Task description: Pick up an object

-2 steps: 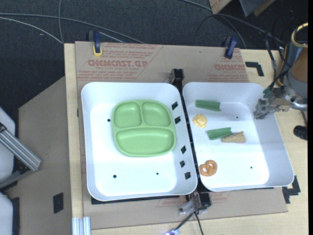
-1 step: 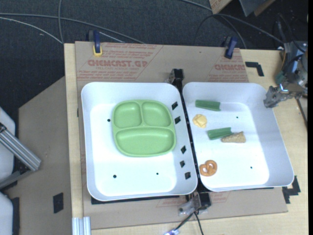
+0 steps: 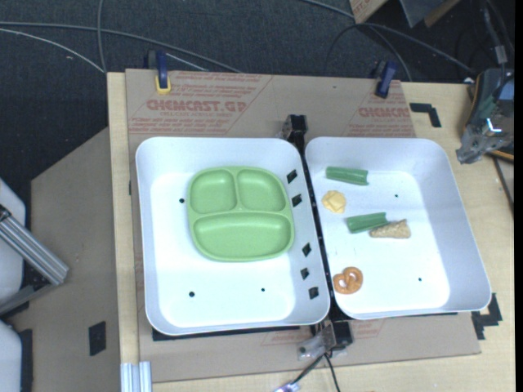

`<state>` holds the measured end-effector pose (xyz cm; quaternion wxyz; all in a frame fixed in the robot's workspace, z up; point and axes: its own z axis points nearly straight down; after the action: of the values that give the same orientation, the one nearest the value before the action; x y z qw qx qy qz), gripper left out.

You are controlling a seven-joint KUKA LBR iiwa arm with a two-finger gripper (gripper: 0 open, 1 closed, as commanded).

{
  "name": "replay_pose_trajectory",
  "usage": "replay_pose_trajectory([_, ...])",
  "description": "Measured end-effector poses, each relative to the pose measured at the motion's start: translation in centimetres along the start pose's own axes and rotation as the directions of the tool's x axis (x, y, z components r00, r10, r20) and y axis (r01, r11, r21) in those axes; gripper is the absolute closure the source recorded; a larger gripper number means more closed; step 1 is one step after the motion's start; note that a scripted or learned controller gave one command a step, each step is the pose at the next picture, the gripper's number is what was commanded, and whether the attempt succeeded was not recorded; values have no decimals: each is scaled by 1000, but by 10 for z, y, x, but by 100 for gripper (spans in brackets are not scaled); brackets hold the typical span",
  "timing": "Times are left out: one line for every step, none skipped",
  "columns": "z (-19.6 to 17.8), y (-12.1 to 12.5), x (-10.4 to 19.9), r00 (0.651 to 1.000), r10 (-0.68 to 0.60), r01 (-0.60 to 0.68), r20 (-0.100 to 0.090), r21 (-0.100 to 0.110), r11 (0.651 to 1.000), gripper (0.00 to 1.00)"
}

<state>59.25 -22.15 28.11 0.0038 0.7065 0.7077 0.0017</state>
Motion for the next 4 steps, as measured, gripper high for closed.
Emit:
replay_pose_trajectory([14,9,53,1000,-4,4,-6,9,1000,100])
replay_pose_trajectory([14,5,100,1000,-4,4,-6,10,1000,100])
replay_pose_trajectory([27,1,152,1000,-3,3,-5,11,1000,100])
replay_pose_trajectory([41,9,203,1000,-4,4,-6,12,1000,100])
